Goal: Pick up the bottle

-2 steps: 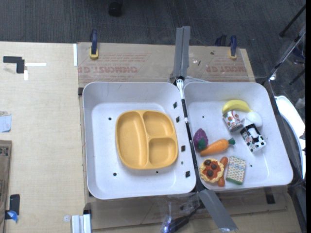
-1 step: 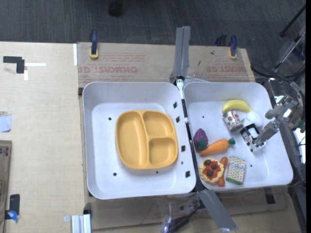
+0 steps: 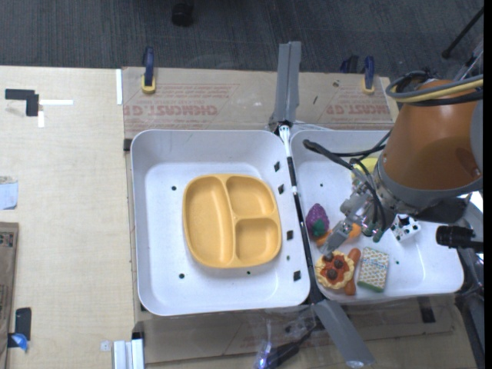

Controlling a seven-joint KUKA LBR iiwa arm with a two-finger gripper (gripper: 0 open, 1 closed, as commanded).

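**Orange-banded arm low over a crowded right bin**

A wrong item may be grabbed, since the jaws (image 3: 338, 237) are lowered among closely packed toys: a purple grape bunch (image 3: 317, 220), a pizza slice (image 3: 336, 269) and a green-edged block (image 3: 373, 270). No bottle can be made out; it may be hidden under the arm. Whether the jaws are parted cannot be told. In the left bin (image 3: 154, 229), a yellow divided plate (image 3: 231, 220) is held.

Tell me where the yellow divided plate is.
The yellow divided plate lies in the middle of the left bin, across the divider from the toys in the right bin.
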